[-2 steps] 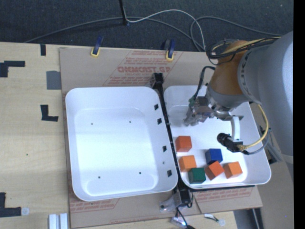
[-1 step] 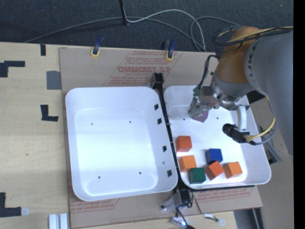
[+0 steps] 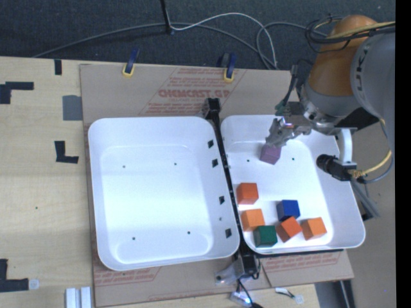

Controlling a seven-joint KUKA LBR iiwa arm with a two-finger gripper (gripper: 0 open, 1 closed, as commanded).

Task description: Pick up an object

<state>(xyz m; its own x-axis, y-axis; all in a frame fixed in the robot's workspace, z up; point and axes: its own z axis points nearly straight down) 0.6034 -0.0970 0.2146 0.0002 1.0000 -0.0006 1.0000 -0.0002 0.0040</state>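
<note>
Your grey arm (image 3: 359, 63) reaches in from the right, orange band up; the gripper (image 3: 279, 138) points down-left, its fingers pinching a purple block (image 3: 270, 153).

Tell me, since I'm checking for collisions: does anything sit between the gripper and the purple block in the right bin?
Nothing visible does. The gripper is right at the purple block, at its upper edge, near the back of the right bin. The orange, blue and green blocks lie apart, toward the bin's front.

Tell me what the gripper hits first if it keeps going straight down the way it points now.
Most likely the purple block, which sits right at the tip of the gripper in the right bin. Whether they already touch is unclear from this slanted view; beneath lies the bin floor.
</note>
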